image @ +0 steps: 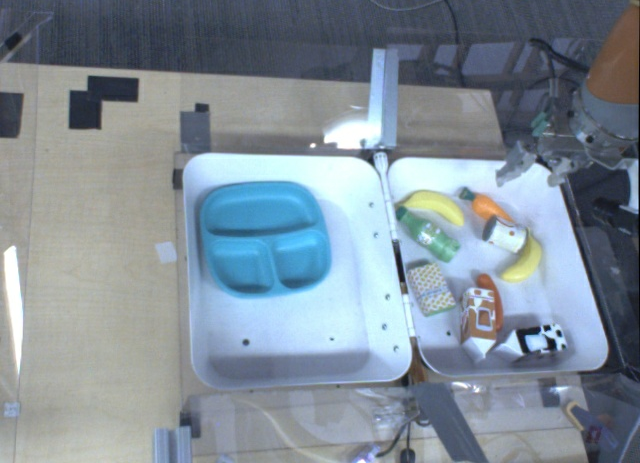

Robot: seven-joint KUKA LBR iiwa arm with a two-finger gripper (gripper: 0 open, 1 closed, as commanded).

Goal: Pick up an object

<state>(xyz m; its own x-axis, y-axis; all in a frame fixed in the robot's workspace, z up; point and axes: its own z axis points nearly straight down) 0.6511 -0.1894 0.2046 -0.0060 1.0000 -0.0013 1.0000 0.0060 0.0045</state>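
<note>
Blue tray [264, 235] fills left bin [290, 361]; bananas [436, 206] right.

left bin [240, 351]: you see plain white
tray [264, 236]: solid turquoise blue
right bin [580, 296]: white
bananas [436, 205], [524, 261]: yellow, both
bottle [428, 233]: green, pale label
carrot [487, 206]: orange, green top
pouch [431, 288]: you get a small yellow-grey check pattern
carton [481, 313]: orange and white
small box [541, 339]: black-and-white patches
bench [90, 281]: light wood, black squares

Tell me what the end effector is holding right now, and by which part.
Nothing. The end effector hovers over the right bin's upper right corner, above the objects, with nothing between its fingers.
</note>
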